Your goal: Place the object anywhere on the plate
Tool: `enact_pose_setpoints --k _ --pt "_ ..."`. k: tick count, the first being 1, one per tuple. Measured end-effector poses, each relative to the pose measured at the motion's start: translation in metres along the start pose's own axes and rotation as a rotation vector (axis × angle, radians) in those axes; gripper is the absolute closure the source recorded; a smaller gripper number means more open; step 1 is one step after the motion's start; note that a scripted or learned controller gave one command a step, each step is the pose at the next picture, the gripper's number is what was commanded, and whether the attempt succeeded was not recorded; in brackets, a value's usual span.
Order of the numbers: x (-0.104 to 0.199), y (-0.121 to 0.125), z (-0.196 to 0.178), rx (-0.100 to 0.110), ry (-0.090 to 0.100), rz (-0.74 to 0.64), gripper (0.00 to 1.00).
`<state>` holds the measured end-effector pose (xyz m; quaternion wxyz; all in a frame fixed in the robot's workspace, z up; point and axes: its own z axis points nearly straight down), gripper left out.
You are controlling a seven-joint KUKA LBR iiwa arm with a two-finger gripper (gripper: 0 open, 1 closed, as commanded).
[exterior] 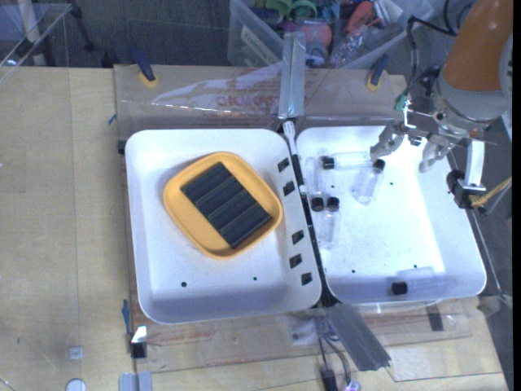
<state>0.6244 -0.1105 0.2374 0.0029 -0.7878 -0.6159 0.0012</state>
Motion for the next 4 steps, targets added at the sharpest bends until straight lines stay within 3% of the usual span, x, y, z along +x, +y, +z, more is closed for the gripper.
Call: enact_pose_setpoints --k 1,2,3,4 --pt "0.025 -0.03 -0.016 0.0 0.0 0.068 0.0" --pt "0.016 -0.002 -0.006 -0.007 -0.002 0.073 0.0" --pt "0.023 -0.013 0.0 -0.001 -0.002 0.09 0.0" --pt "0.009 -0.008 0.004 -0.003 -0.001 0.12 0.0"
